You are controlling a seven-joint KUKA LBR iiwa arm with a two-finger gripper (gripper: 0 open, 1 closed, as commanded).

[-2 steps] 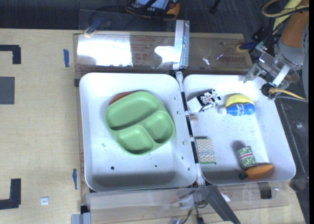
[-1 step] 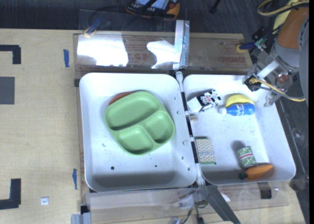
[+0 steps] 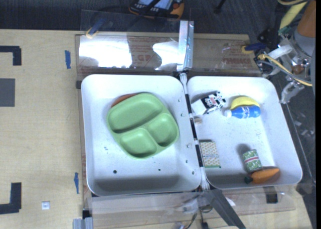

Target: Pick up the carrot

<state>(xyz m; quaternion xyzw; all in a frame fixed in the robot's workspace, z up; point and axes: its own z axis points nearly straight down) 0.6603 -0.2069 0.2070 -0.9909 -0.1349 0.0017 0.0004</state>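
- We see the carrot point(image 3: 264, 175) lying on the floor of the right bin point(image 3: 273, 88), in its near right corner; it touches or nearly touches a small green-labelled can point(image 3: 252, 160) just above it; nothing has lifted it, so we judge the pick not yet begun.
- The arm point(image 3: 301, 37) sits at the far right edge, above and outside the right bin, well apart from the carrot; we cannot tell the state of the gripper point(image 3: 290, 92) from this view.
- Also in the right bin: a yellow-and-blue toy point(image 3: 243, 108), a black-and-white item point(image 3: 212, 101) and a patterned packet point(image 3: 209, 153); the left bin point(image 3: 95, 137) holds a green divided plate point(image 3: 143, 124).
- What remains, in our judgement, is everything: travel over the corner, descent, grasp, lift; the can and the bin wall crowd the approach.
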